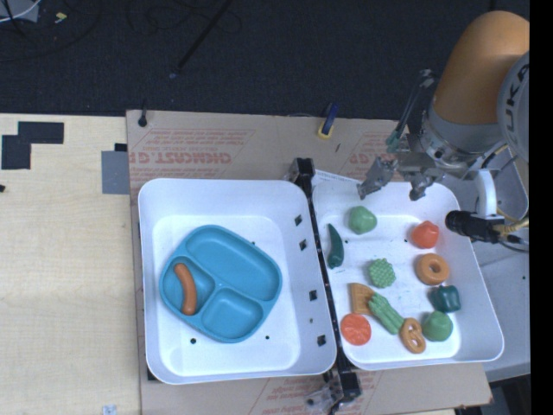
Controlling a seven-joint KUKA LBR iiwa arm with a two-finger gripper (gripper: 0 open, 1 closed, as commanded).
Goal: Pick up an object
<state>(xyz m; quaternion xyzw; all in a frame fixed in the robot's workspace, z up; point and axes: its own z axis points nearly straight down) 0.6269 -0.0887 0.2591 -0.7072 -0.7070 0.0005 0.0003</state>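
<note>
My gripper (396,188) hangs over the far edge of the right bin (484,318), its two fingers spread apart with nothing between them. Just below and left of it lies a green round piece (362,220). Further right sits a red tomato-like piece (424,234). A brown doughnut (431,269), a bumpy green piece (381,273), a dark green pepper (447,298) and a dark green pod (334,245) also lie in this bin.
The left bin (164,206) holds a blue divided plate (251,275) with an orange sausage (186,288) on it. At the right bin's near side lie a red piece (355,328), a green cucumber (385,314), an orange wedge (360,296), a pretzel (412,335) and a green ball (437,326).
</note>
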